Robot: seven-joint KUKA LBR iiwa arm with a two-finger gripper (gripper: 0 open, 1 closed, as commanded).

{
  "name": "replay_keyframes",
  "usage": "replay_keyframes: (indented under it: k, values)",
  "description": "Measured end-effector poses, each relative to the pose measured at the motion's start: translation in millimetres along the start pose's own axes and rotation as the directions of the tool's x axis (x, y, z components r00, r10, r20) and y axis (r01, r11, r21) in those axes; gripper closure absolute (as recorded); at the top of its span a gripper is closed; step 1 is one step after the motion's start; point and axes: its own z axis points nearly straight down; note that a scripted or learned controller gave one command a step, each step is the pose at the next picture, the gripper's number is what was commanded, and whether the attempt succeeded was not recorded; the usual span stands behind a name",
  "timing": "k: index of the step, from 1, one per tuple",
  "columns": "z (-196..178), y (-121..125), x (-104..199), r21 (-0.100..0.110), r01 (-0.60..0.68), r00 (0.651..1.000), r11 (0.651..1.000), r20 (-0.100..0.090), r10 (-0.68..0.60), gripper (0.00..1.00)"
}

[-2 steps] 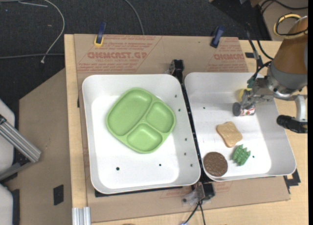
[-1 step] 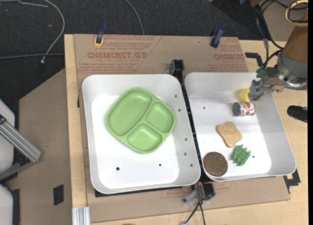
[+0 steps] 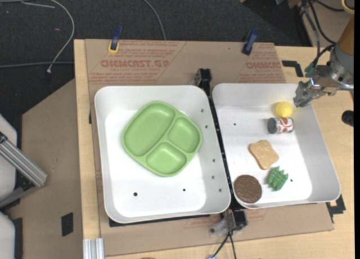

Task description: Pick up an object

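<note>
Objects for me to pick up sit in the right bin (image 3: pixel 320 156). A small yellow ball (image 3: pixel 283 108) is near the far side of that bin. A little can (image 3: pixel 280 125) lies on its side, touching the ball or just beside it. Nearer the front is a slice of toy bread (image 3: pixel 263 154). A green bumpy toy (image 3: pixel 277 178) lies close to the bread. A round brown cookie (image 3: pixel 247 188) rests at the front left corner of the bin.

My pincer (image 3: pixel 304 95) hangs over the far right part of the right bin, just beside the yellow ball, a bit to its right and behind it. It is small and dark in the view, so I cannot tell how it is set. I see nothing held in it.

My arm (image 3: pixel 343 63) comes in from the right side.

The left bin (image 3: pixel 112 190) has a green plate (image 3: pixel 162 138) in it. The plate has three parts and sits near the middle of the bin, turned at a slant.

Both bins sit side by side on a brown board (image 3: pixel 169 58). Two blue clips (image 3: pixel 116 34) hold the far edge of the board.
</note>
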Motion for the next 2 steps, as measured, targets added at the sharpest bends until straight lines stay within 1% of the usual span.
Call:
replay_keyframes:
  k: [1,2]
  values:
    - [6,14,51,0.006,0.005,1.0,1.0,-0.004,-0.005,1.0]
    - [-4,13,110,0.007,0.006,1.0,1.0,-0.005,-0.006,1.0]
